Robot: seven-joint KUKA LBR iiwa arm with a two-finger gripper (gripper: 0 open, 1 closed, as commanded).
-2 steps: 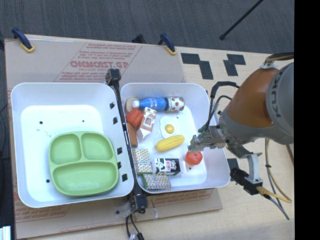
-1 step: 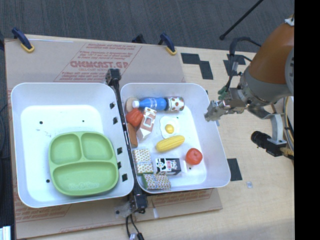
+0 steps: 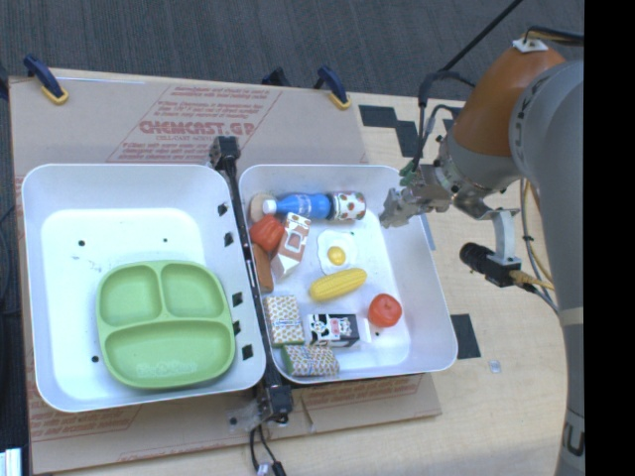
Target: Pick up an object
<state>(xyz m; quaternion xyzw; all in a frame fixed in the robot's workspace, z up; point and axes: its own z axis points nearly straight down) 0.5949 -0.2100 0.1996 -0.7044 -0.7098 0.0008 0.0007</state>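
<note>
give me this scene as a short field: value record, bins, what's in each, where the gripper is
left bin: shallow white bin holding a green divided plastic plate
right bin: shallow white bin with toy foods
right bin items: blue bottle, fried egg, yellow corn cob, red tomato, black-and-white milk carton
gripper: two-finger gripper over the right bin's upper right rim
held object: none seen

Green plate (image 3: 165,327), yellow corn (image 3: 337,285), red tomato (image 3: 385,310), blue bottle (image 3: 305,205)

Tool (image 3: 395,209) above right bin (image 3: 429,266), toy food
</note>
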